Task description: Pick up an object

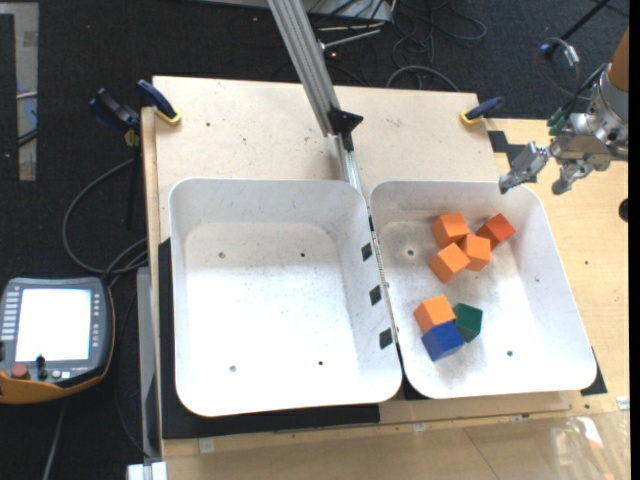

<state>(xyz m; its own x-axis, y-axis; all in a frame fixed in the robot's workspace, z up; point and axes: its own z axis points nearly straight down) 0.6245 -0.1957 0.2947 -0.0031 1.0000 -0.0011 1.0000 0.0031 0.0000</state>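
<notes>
Above the far right corner of the right bin [575, 313], the gripper [545, 173] hangs with fingers spread and nothing between them. This looks like the approach step: next it must descend onto one block, perhaps the red-orange cube [496, 230] nearest it.

Even, bright overhead light washes the two shallow white plastic bins [270, 298], their floors nearly glaring. Short soft shadows sit under the small coloured blocks [452, 288]. The dark floor in the upper left of the frame stays dim. Focus is fairly sharp, slightly grainy.
</notes>
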